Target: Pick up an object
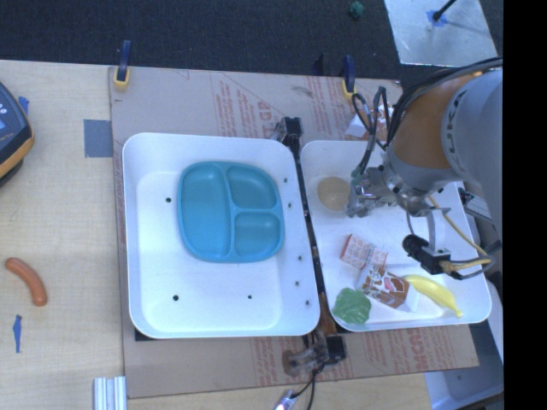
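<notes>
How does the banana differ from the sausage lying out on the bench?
The banana is yellow and lies in the right bin among other items; the sausage is orange-red and lies alone on the bare wooden bench, outside both bins. The banana tapers to pointed ends; the sausage's ends are rounded. Both are long, slightly curved food items.

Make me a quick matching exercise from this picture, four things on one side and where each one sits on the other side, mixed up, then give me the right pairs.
Things:
1. blue divided plate
2. banana
3. sausage
4. green toy

Places:
A. on the bare bench, left of both bins
B. in the left bin
C. right bin, near right corner
D. right bin, near left corner

Pairs: 1-B, 2-C, 3-A, 4-D
</notes>
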Robot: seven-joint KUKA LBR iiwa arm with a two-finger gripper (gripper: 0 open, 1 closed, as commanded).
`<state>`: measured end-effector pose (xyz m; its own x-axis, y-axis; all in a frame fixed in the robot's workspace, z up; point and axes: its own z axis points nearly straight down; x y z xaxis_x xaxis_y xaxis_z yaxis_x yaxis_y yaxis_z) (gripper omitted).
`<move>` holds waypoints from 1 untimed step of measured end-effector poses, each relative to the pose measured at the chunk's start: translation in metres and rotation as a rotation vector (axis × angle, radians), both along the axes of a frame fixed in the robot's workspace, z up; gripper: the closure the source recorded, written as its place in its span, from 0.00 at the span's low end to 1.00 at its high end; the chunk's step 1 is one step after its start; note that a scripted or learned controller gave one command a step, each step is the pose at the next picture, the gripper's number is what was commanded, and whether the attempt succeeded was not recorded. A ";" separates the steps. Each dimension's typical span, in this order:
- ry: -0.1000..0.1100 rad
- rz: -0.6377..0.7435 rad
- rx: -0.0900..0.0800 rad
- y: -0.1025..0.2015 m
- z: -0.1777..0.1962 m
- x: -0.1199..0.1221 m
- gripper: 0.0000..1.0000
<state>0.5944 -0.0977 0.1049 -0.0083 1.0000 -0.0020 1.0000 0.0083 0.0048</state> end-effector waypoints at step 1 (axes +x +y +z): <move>0.000 0.000 0.000 0.000 0.000 0.000 0.00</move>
<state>0.5943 -0.0977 0.1048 -0.0083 1.0000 -0.0020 1.0000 0.0083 0.0045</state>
